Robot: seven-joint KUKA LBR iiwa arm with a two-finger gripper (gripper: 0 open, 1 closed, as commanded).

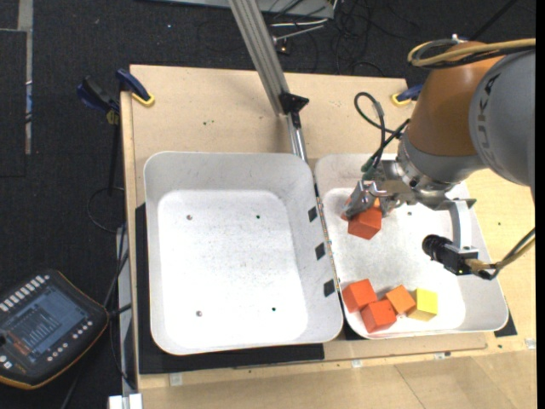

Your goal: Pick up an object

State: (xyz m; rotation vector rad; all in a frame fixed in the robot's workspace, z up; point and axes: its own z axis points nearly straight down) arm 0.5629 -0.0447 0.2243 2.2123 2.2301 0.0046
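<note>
Tool (368, 203) sits clamped on an orange-red block (365, 224) hanging just beneath it over the right bin (485, 313).

We read only part of the maker's name, "KU", in dark letters on the grey arm (502, 118), just right of its orange band (451, 100).

Arm (477, 109) bent over, fingers (361, 201) down.

My arm (477, 118) reaches over the right bin (477, 313), the gripper (368, 204) right above a red block (365, 224); four more blocks (387, 303) cluster near the bin's front edge.
</note>
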